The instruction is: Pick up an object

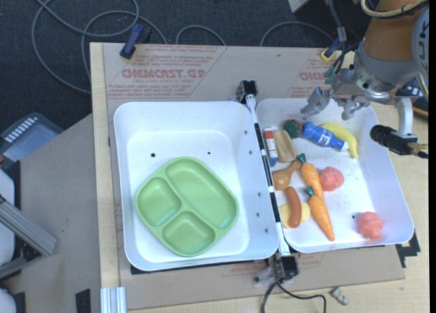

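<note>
Hovering over the far end of the right bin, the pincer hangs with its two fingers spread apart and nothing between them. Just below and slightly right of it in the camera view lies the blue bottle, the nearest thing to pick. The bottle lies flat on the bin floor; its long axis runs from upper left to lower right, with the dark green cap at the upper left end pointing toward the divider between the bins. A banana lies touching the bottle's far side, curving along it.

Judgement: the pincer needs a short drop toward the viewer, fingers set across the bottle's long axis. The banana crowding one flank could foul a finger.

The left bin holds a green plate, well apart from the arm.
</note>
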You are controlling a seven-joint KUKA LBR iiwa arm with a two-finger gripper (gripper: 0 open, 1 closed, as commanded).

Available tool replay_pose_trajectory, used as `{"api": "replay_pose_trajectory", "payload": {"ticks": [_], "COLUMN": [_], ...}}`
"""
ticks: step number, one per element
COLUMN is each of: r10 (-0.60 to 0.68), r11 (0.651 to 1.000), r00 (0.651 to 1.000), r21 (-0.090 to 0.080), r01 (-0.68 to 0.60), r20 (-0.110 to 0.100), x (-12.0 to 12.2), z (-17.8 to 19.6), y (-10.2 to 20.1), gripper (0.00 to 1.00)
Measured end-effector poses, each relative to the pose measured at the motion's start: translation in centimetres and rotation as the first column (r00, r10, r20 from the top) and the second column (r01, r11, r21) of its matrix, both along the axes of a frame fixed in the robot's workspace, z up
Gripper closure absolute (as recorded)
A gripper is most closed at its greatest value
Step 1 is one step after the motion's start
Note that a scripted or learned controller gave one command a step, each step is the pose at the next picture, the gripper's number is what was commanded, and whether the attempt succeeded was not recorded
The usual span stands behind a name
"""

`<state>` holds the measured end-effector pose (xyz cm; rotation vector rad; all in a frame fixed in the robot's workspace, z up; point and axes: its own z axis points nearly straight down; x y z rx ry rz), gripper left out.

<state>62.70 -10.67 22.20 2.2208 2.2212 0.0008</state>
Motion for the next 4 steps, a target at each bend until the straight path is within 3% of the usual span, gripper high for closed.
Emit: {"api": "replay_pose_trajectory", "payload": {"ticks": [1,2,3,4], "r10": [-0.001,-0.004,-0.004,0.001], "r11": [1.0,1.0,1.0,1.0], "r00": [1.0,1.0,1.0,1.0], "r21": [0.001,-0.004,-0.004,0.001], "r01": [0.001,0.004,0.004,-0.001], "r20": [-0.003,0.017,0.014,0.0], "x": [-5.0,-7.7,-7.8,-10.1], "z": [-10.1,-13.2,-12.4,-3.6], "y": [0.1,1.2,1.3,6.6], "gripper": [0.0,0.0,1.0,1.0]}}
